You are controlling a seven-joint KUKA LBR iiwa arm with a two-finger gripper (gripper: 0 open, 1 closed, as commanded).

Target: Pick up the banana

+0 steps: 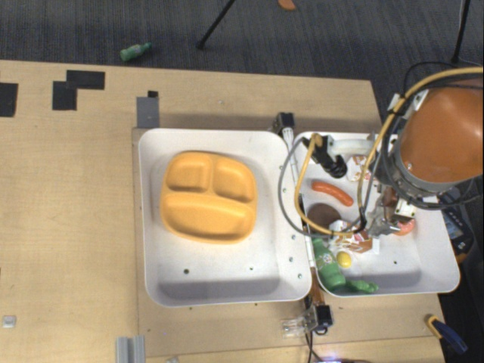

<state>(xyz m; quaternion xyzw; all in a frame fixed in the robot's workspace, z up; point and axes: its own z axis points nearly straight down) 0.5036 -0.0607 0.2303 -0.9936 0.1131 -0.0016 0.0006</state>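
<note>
- The cable-wrapped grey gripper (pixel 368 231) is hanging over the cluttered right shallow white bin (pixel 435 274); I cannot tell whether it is apart or together.
- It is risking closing on the orange-red sausage-shaped toy (pixel 333 193) rather than the small yellow piece (pixel 344 260), which is possibly the banana.

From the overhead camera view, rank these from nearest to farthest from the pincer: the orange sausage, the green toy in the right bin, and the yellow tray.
1. Orange sausage: right bin, just up-left of the pincer.
2. Green toy: right bin's near edge, below the pincer.
3. Yellow tray: left bin, far to the left.
</note>
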